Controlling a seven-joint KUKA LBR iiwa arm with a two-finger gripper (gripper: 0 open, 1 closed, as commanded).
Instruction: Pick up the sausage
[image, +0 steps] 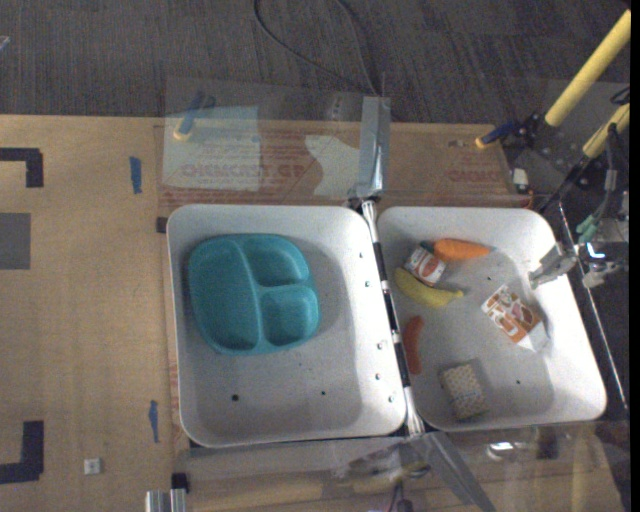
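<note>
A pale wooden counter (80, 330) with blue tape marks bears two white bins, dark carpet beyond it; the left bin (345, 400) holds a teal divided plate (252, 292). In the right bin (575, 385), the red sausage (412, 344) lies near the left wall, long axis running nearly top to bottom, below a banana (426, 291); the pincer (556, 264) hangs over the bin's right edge, and I cannot tell its state.

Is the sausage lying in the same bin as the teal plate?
No, the sausage lies in the right bin near its left wall, while the teal plate sits in the left bin.
</note>
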